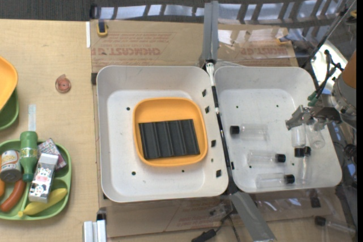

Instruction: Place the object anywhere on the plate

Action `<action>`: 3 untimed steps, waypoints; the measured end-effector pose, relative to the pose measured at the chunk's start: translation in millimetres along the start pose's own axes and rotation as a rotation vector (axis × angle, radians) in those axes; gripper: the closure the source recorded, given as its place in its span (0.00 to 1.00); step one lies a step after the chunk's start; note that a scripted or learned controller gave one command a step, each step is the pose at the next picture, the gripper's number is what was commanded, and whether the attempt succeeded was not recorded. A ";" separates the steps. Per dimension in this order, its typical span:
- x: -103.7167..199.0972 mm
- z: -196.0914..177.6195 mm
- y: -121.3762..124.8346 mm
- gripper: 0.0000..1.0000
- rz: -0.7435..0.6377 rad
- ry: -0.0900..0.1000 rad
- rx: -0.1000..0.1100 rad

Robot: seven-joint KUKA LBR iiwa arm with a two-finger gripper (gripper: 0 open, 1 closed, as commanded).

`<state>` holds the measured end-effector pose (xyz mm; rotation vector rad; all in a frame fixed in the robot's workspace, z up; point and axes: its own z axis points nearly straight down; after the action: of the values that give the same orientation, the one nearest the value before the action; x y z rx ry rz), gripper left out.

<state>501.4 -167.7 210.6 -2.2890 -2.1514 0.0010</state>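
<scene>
Two shallow white bins sit side by side on the desk [45, 42]. The left bin [113, 178] holds an orange plate [169, 107] with a dark ribbed insert [169, 139] at the centre of the frame. The right bin [266, 88] holds several clear vials with black caps: one near its left wall [249, 131], one lower in the middle [265, 158], one along the lower edge [275, 180], and one toward the lower right [302, 158] that appears to stand or hang below the gripper. The gripper [306, 122] hovers over the right side of the right bin, at the right edge of the frame. Whether the jaws are open or closed, and whether a vial sits between them, cannot be told, because glare and transparent plastic blur that region. The task's object is taken to be one of these vials, all of which lie in the right bin, well apart from the plate. Several failures are possible from this position. A clear, smooth, round vial may roll away or slip out of a partial grasp. A vial pinched near its cap may swing and fall during the carry across the raised walls between the bins. On release, a vial may roll along the grooves of the ribbed insert and off the plate. The vials lie near one another, so a descent may knock a neighbour. At the far left of the frame, a green tray of toy food [34, 178] takes no part.
</scene>
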 end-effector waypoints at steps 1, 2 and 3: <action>-31.2 -17.7 49.6 1.00 -0.044 -0.001 0.002; -44.5 -44.6 97.3 1.00 -0.254 -0.003 -0.001; -44.0 -80.7 161.4 1.00 -0.552 -0.003 -0.003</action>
<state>659.8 -221.5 291.2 -1.6183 -2.6973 0.0015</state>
